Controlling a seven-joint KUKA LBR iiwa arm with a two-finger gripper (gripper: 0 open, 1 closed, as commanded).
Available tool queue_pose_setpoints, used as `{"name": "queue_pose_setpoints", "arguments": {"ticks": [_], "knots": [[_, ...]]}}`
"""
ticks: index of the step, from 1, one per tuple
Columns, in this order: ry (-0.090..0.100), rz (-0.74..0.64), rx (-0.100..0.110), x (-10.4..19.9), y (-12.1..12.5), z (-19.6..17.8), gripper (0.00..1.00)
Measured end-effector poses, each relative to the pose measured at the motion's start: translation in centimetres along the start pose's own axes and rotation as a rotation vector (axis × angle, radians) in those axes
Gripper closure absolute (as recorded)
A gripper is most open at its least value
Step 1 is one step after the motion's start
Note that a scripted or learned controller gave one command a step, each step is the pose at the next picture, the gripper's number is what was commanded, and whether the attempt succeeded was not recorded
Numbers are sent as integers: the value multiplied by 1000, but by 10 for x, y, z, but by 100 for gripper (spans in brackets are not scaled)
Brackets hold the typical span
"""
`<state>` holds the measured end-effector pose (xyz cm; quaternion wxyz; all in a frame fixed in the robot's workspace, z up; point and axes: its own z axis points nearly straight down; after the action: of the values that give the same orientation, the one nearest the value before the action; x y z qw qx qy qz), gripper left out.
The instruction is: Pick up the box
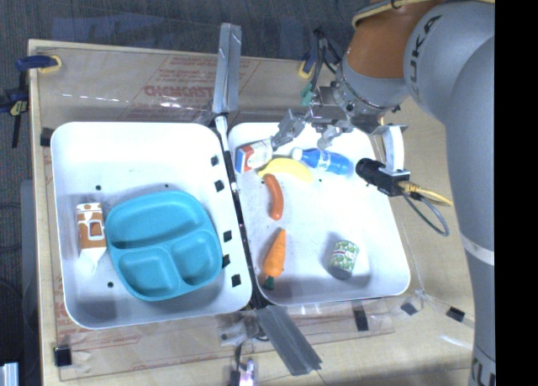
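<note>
In left bin: box | gripper released (right bin), well apart

Blue bottle partly hidden behind hand; arm cut off.

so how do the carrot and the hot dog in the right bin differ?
The carrot is orange, tapered, with a green end; the hot dog is redder and blunt at both ends. The carrot lies near the bin's front edge, the hot dog further back beside the banana. Both lie lengthwise near the divider.
</note>
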<state>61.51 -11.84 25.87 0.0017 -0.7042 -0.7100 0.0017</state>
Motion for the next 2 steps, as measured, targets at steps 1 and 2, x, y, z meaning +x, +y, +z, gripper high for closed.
{"name": "queue_pose_setpoints", "arguments": {"ticks": [1,2], "knots": [[-1,-95,-1,13,-109,126,0],[-6,-63,-5,-1,-47,167,0]]}}
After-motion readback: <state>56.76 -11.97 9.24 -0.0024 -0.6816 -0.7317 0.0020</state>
